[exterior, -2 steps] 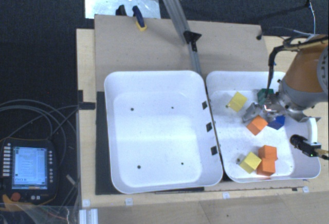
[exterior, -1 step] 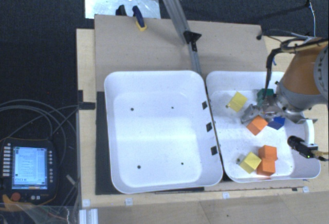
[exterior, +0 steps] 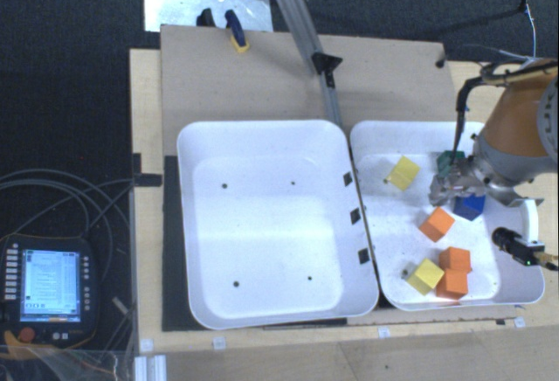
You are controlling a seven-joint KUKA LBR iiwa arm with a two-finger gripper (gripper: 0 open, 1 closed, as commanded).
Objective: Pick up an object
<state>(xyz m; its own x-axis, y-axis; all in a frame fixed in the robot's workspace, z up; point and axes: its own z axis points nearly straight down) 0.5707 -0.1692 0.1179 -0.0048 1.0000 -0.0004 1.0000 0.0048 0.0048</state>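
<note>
smooth glossy white plastic bins [exterior: 262,139] on matt cardboard [exterior: 262,73]

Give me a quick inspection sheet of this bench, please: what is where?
Surface: wooden bench bearing two shallow white plastic bins, left bin and right bin.
Job's things: in the right bin, yellow cubes, orange cubes, a blue cube.
Clutter: yellow-handled clamp at the bench's far edge.
Gripper: gripper low in the right bin, beside the blue cube; grasp unclear.
Cables: black cables left of the bench.
Surroundings: handheld control pendant with lit screen, dark carpet.
</note>
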